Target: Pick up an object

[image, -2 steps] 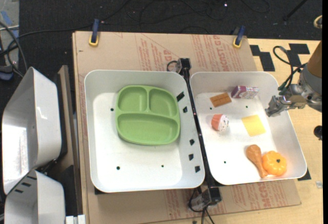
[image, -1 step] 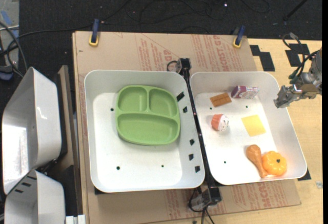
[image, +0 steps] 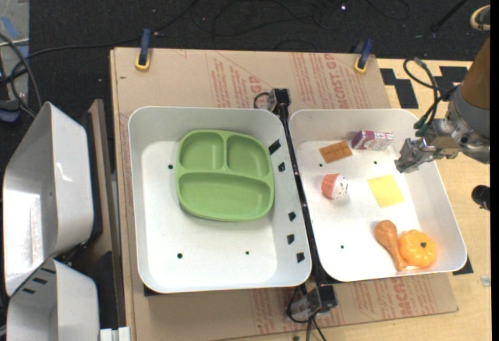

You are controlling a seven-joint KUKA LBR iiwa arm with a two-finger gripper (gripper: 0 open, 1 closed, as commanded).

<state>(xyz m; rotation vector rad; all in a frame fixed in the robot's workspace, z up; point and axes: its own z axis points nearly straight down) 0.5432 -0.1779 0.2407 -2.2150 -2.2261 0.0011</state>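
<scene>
While nothing sits between its fingers, the gripper (image: 408,158) hangs over the right bin (image: 444,199) near its far right side, so the step in hand looks like the approach before a grasp, with no object yet chosen for certain. Whether the fingers are apart or together I cannot tell; they read as a dark blur at the tip. Just below and left of the tip lies the yellow square (image: 386,191), the nearest candidate; up and left of it sits the small purple box (image: 372,140), with the brown card (image: 335,151) farther left. The red-and-white piece (image: 335,186) lies well to the left, and the orange pumpkin (image: 418,248) and tan drumstick (image: 387,239) lie well below. The next move likely calls for centring over one item and descending straight. The arm (image: 468,109) enters from the right, its wrist angled down and leftward. The green divided plate (image: 225,175) rests in the left bin (image: 156,199).
</scene>
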